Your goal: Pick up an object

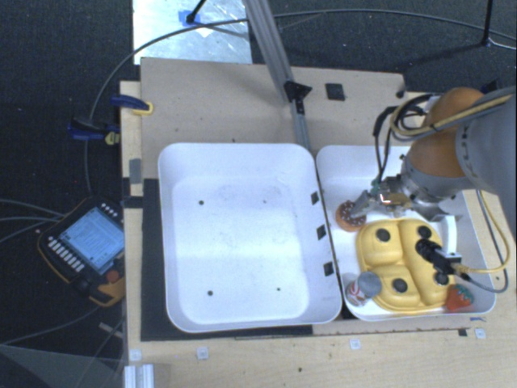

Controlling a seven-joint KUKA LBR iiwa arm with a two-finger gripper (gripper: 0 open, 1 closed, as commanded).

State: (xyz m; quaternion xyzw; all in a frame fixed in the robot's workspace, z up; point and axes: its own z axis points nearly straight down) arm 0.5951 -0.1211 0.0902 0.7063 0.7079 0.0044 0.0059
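1. Front of the bench: the left shallow white plastic bin, nearest my camera, bare inside apart from small dark drain dots. I read it as the drop side.

2. Right shallow white plastic bin: all the stock is crowded here, presumably so picks start from one bin.
- Large yellow moulded plastic toy with black round studs, taking up most of the floor.
- Small grey round disc, touching the yellow toy's near-left corner.
- Small red piece at the near-right corner, half tucked beside the toy; too small for me to identify.
- Brown ring-shaped item with pale speckles, doughnut-like, lying just left of the toy's far edge.

3. Claw: down inside the right bin, close beside the brown ring, at the yellow toy's far edge. Whether it is spread or pressed together I cannot tell from here; I see nothing pinched in it.

4. Judgement: the pick is not yet secured; the ring looks the likeliest target.
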